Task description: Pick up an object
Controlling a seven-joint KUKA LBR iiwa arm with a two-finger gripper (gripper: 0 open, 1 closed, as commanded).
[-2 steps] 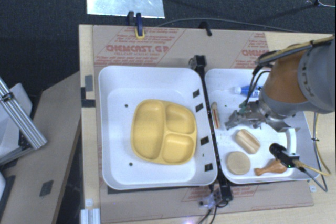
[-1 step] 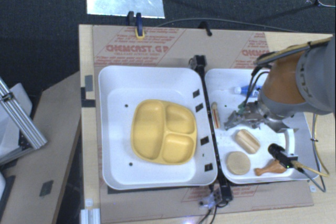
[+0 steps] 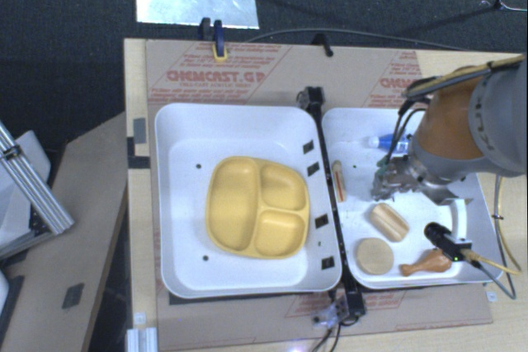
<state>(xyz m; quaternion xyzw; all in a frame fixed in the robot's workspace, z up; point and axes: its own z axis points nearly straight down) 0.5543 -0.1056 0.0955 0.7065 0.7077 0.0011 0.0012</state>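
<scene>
My gripper (image 3: 385, 184) hangs low over the middle of the right bin (image 3: 353, 126), at the end of the grey arm with the orange band. Just below it lies a tan cylinder-shaped block (image 3: 388, 222). Nearer the front of the bin sit a round tan disc (image 3: 374, 255) and an orange-brown drumstick-shaped piece (image 3: 425, 264). A thin orange stick (image 3: 338, 180) lies along the bin's left wall. A blue and white object (image 3: 386, 143) lies behind the gripper, partly hidden by the arm. I see nothing between the fingers.
The left bin (image 3: 177, 177) holds a yellow divided plate (image 3: 256, 206). A black divider with clips (image 3: 318, 177) runs between the two bins. Cardboard (image 3: 247, 70) lies under both bins, and a metal frame (image 3: 33, 185) stands at the far left.
</scene>
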